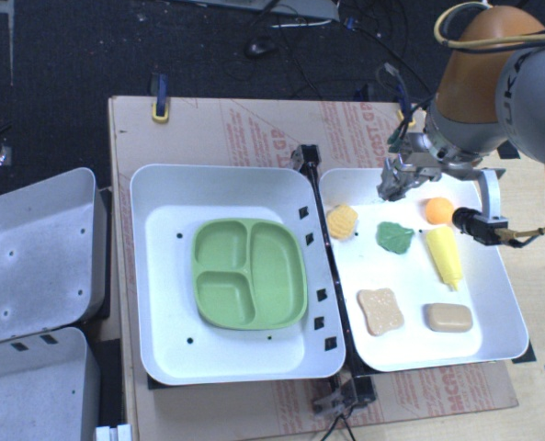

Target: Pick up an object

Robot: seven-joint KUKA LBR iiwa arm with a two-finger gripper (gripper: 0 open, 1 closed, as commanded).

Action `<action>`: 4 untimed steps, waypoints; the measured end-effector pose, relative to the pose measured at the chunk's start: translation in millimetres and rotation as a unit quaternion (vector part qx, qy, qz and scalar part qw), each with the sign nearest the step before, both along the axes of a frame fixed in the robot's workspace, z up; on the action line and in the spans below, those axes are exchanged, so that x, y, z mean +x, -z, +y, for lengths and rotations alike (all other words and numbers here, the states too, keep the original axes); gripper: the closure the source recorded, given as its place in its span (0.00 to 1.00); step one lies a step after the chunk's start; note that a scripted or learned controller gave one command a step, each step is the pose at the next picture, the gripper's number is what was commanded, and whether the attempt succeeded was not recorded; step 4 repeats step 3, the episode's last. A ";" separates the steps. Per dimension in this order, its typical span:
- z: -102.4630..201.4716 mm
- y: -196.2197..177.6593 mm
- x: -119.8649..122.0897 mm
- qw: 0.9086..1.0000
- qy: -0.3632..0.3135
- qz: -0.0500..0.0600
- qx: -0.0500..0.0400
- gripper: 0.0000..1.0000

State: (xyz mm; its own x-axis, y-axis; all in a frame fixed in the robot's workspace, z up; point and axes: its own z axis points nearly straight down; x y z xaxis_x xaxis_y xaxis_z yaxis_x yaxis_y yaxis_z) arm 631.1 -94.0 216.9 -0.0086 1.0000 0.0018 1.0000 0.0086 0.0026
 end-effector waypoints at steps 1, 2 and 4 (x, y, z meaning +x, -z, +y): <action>52.5 -13.2 1.2 1.000 0.000 0.000 0.000 1.00; 106.3 -3.1 3.7 1.000 0.000 0.002 0.000 1.00; 157.5 -16.4 2.5 1.000 0.000 0.001 0.000 1.00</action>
